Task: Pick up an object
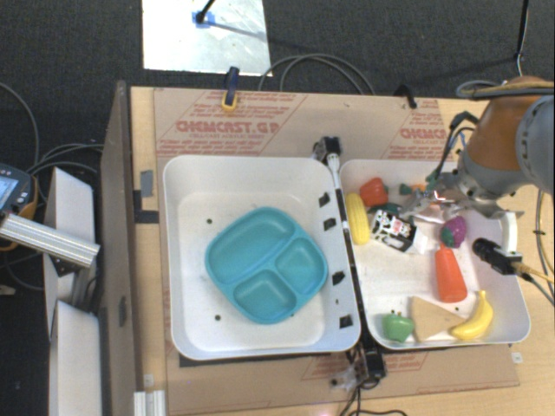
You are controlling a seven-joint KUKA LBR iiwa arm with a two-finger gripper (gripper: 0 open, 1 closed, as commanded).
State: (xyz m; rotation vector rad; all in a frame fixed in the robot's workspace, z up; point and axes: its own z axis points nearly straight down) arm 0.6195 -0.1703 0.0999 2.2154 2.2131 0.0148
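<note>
Gripper (427,196) sits low in my right bin (520,319) beside the black-and-white toy (392,229); what it's doing at the tip I cannot tell. Nearest target looks to be the purple plastic fruit (453,230), probably light, stiff and slick, so I'd pinch across its middle.

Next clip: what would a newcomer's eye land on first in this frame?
Probably the turquoise divided plate, lying alone in the left bin. Next, the clutter of toy food in the right bin: an orange carrot and a yellow banana toward the near right corner, a green apple by the near wall. The grey arm with its orange band reaches over that bin's far side.
</note>
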